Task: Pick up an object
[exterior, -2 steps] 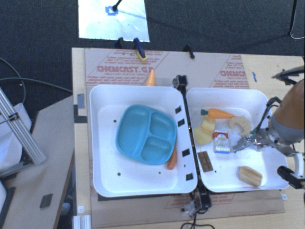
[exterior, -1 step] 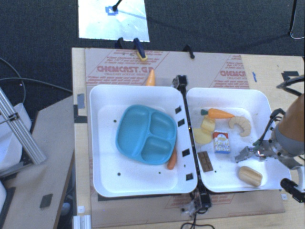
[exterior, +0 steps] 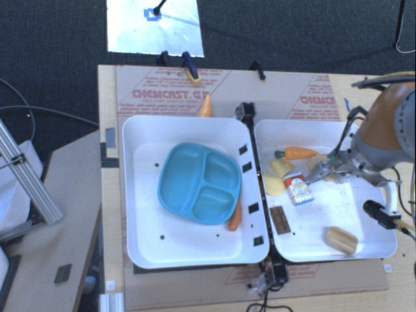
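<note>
Because the hand [exterior: 323, 169], whose opening cannot be told, is lowered at 12 o'clock in the right bin [exterior: 377, 242] beside crowded toy food, the small red-and-white carton [exterior: 298, 189] at its 8 o'clock could be nudged aside rather than gripped.

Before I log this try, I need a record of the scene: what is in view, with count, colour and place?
Bins: two, white, side by side on the bench.
Divided plate: one, blue, in the left bin.
Carrot: one, orange, left bin, at the plate's near edge.
Carrot: one, orange with green top, right bin, far side.
Carrot-like piece: one, orange, on the bench beyond the left bin.
Yellow pieces: two, pale yellow, right bin.
Small carton: one, red and white, right bin.
Brown bar: one, right bin.
Wooden block: one, tan, right bin, near corner.
Arm: one, grey and orange, over the right bin; pincer near the carton.
</note>
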`<state>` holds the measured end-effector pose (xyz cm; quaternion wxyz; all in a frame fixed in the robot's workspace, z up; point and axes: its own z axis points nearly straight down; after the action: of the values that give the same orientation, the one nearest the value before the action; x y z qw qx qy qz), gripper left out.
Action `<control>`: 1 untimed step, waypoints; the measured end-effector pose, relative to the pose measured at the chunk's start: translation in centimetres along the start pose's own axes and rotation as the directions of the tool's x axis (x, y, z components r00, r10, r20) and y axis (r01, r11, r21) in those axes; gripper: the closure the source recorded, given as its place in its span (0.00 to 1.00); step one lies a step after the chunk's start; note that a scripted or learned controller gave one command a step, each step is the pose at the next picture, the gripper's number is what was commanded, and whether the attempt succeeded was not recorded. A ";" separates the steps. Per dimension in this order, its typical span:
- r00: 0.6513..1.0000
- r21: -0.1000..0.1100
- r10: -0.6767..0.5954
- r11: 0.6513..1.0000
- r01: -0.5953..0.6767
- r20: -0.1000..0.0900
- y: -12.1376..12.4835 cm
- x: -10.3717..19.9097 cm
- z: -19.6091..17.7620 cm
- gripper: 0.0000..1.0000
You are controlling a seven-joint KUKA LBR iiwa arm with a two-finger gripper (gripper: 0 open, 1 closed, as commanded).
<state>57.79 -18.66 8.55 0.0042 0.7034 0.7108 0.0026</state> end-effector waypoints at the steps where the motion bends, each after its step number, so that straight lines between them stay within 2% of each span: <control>1: 1.000 0.012 0.010 1.000 -0.010 -0.003 -7.1 0.0 0.1 0.00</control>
<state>50.70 -18.69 8.40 -0.0013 0.7070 0.7072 -0.0005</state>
